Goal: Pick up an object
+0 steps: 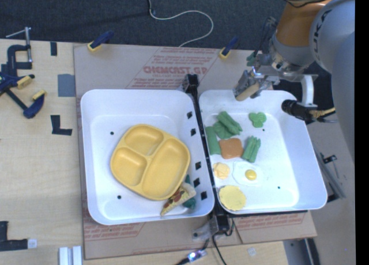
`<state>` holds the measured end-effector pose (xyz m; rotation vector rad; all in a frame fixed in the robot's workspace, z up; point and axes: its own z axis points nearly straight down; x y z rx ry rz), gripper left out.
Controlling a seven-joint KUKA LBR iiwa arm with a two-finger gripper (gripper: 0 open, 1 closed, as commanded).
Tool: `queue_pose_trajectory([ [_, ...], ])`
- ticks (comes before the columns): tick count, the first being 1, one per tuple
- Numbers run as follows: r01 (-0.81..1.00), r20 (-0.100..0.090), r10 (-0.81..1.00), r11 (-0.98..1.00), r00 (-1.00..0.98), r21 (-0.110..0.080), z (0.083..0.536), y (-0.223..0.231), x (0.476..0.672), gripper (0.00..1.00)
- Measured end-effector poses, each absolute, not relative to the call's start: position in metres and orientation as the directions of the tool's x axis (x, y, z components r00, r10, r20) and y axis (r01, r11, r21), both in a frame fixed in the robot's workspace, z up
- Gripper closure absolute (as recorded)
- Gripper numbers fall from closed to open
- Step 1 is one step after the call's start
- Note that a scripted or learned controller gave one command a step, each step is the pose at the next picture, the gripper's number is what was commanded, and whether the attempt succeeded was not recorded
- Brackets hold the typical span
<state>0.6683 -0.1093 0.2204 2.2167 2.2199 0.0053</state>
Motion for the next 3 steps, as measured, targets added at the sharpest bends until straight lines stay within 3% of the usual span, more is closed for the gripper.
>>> queue_pose_trajectory([
  [1, 1.000, 0.001, 1.000, 0.001, -0.001, 0.000, 0.224, -0.109, 0.669, 1.00],
  [3, 1.000, 0.002, 1.000, 0.006, -0.006, -0.004, 0.208, -0.001, 0.623, 1.00],
])
